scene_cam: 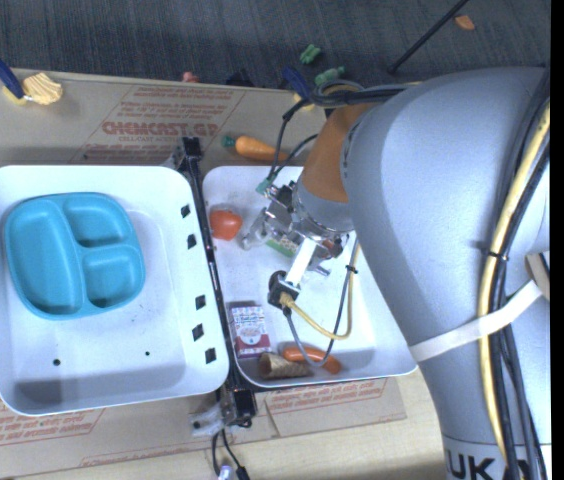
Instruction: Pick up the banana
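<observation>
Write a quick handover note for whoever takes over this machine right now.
Gripper: over the right white bin; open or shut, cannot tell.
Banana: I cannot place it; the grey arm covers much of that bin.
Done: no pick confirmed.
Left: find the banana, grasp it, lift it.
Nearby: round red-orange fruit, small red-and-white box.

Illumination even and moderately bright; white bins slightly overexposed. Soft shadows toward 6 o'clock. Overall focus mildly soft.
</observation>
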`<state>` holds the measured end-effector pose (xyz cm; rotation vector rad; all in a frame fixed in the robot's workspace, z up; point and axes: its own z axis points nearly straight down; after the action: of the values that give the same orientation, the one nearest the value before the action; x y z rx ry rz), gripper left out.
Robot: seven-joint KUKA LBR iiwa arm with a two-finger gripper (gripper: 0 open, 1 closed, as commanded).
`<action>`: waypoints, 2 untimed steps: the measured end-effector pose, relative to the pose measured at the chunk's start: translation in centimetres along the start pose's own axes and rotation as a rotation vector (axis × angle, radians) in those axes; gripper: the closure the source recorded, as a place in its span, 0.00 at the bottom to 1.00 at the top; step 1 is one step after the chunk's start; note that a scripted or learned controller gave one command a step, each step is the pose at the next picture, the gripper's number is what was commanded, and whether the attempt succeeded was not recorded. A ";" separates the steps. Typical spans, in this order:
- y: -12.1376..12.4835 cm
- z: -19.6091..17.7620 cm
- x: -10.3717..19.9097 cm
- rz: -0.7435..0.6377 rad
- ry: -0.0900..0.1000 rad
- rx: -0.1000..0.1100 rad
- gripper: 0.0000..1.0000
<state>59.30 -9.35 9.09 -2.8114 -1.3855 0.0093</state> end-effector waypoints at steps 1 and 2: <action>-0.5 -4.1 -7.8 0.137 0.001 -0.002 0.00; -3.2 -0.6 -15.2 0.283 0.002 -0.002 0.00</action>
<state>47.52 -19.46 9.72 -2.9809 -0.9756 0.0066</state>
